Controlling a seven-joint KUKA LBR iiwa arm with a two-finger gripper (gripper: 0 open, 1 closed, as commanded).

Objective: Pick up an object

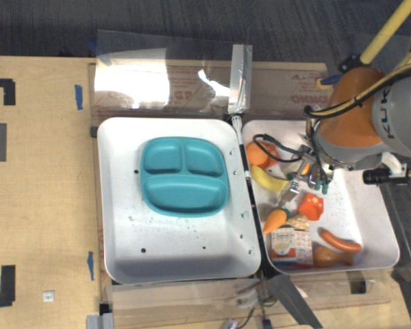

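The right bin point(377, 211) holds several toy foods: an orange point(256, 155), a yellow banana point(266, 179), a carrot point(275, 219), a red pepper point(311, 206), a sausage point(340, 241), a small printed carton point(290, 244) and a brown piece point(324, 256). My gripper point(296, 182) hangs low over the middle of this bin, just right of the banana and above the red pepper. Nothing shows in its grasp. The grey arm with its orange band point(353, 112) covers the bin's far right corner.
The left bin point(123, 245) carries a teal divided plate point(185, 175). A divider wall point(249, 204) separates the two bins. Black cables point(274, 146) loop from the wrist over the orange. A clear plastic panel point(164, 81) stands behind the left bin.
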